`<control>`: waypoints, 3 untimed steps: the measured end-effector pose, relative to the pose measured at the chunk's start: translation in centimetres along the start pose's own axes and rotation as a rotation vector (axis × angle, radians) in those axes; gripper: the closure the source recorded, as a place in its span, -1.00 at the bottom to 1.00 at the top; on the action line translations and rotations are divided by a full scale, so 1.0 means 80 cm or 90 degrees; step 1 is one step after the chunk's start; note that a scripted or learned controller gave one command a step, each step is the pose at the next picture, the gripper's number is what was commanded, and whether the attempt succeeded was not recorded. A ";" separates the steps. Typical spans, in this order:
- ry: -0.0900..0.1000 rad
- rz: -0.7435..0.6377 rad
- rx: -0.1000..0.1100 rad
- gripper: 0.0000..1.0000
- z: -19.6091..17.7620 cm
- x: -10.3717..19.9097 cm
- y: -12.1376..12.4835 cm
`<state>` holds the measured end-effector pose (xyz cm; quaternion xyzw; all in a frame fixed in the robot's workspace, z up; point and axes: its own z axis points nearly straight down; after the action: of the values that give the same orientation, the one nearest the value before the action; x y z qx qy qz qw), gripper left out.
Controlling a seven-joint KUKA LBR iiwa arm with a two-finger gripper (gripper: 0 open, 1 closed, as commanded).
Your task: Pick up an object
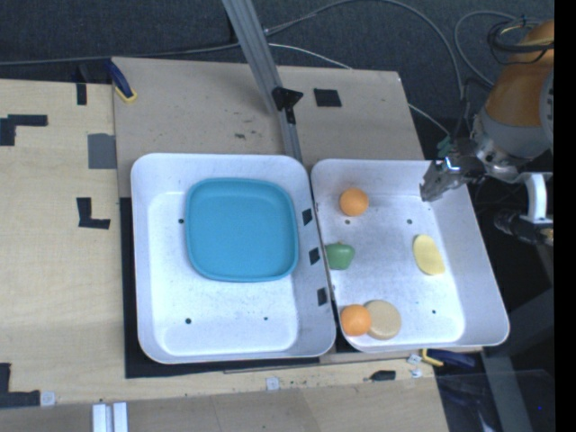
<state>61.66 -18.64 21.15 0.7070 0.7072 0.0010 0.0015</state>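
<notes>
Blue plate [241,229] in left bin [157,331]; right bin [477,318] holds green piece [339,256], two orange balls [354,202], yellow piece [429,255]. Gripper [435,185] at far rim, grasp unreadable. I'd descend centred over yellow piece

My arm [526,88] cut off by right and top picture edges; upper links out of frame. Fingertips of my gripper [438,183] small and dark against bin rim [454,180]; gap between them too small to tell. Beige disc [384,319] partly overlapped by orange ball [355,319]; touching or just beside, cannot tell. Green object [339,256] too small to name by shape. Metal pole [261,52] runs out past top edge.
</notes>
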 end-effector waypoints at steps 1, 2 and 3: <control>0.001 -0.002 0.002 1.00 -0.013 0.059 -0.006; 0.001 -0.003 0.002 1.00 -0.027 0.125 -0.006; 0.001 -0.003 0.002 1.00 -0.038 0.195 -0.003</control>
<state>61.38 -3.07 24.14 0.7053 0.7089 0.0004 -0.0006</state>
